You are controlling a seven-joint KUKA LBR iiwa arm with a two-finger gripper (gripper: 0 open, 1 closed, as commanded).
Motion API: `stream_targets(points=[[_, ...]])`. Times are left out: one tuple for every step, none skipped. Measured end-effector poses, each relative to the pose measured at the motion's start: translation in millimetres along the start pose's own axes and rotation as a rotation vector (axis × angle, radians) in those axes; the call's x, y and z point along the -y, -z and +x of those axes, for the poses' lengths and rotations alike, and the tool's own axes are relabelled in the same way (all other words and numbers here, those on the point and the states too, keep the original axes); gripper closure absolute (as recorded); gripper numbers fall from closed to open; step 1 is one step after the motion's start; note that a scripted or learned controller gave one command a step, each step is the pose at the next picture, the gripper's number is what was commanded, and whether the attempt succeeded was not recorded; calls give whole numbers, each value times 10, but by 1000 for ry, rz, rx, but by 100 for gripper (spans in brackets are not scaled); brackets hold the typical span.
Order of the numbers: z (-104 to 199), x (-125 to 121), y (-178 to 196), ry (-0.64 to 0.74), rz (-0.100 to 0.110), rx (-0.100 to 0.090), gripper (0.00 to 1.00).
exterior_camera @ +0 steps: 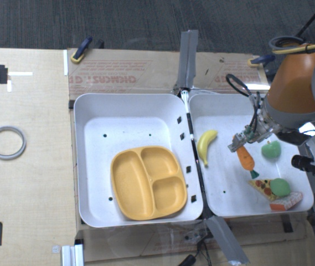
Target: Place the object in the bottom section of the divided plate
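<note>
— Our hand [239, 143] sits over the right bin [223, 198], just above the carrot [246, 158]; we can't tell how far it is open, or whether it grips anything.

— And the plate?

— We see the yellow divided plate [148, 182] in the left bin [91, 148], with the banana [205, 145], pizza slice [262, 188] and two green pieces near the carrot.

a yellow divided plate [148, 182] lies flat in the left bin [91, 121], near its front edge, all sections bare.
</note>
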State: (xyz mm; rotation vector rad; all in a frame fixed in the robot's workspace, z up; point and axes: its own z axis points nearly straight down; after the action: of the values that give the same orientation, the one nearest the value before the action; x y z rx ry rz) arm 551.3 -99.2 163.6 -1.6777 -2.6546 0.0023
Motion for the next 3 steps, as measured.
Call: stream_targets(points=[[94,433,504,-24,-1,1,100],[132,-602,1625,-136,-1,2,100],[942,-656,546,-121,2,0,100]])
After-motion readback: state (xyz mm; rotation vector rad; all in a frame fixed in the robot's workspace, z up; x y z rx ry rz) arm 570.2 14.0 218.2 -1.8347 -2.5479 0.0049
